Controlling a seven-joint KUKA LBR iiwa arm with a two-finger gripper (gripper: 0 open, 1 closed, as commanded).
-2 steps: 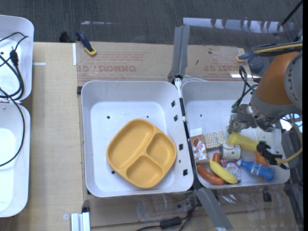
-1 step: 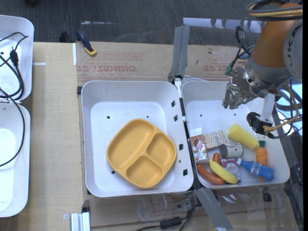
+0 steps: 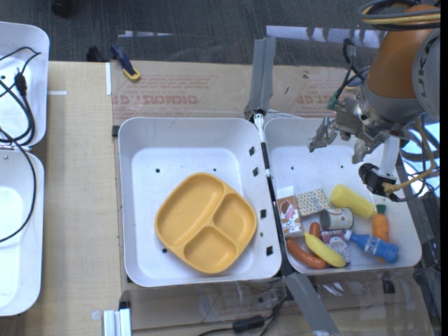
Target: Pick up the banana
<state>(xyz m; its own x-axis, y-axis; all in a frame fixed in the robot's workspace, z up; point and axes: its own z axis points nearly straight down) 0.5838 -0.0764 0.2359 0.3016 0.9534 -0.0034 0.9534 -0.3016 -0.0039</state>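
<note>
Curved glossy yellow banana (image 3: 325, 250) beside red sausage (image 3: 304, 253), metal pincer (image 3: 341, 138) spread above

A pale wooden counter (image 3: 77, 187) carries two shallow white bins side by side — the left bin (image 3: 129, 208) and the right bin (image 3: 297, 142). Behind the left bin lies flattened cardboard (image 3: 182, 93) — a blue-and-yellow clamp (image 3: 124, 64) at its far-left corner.
</note>
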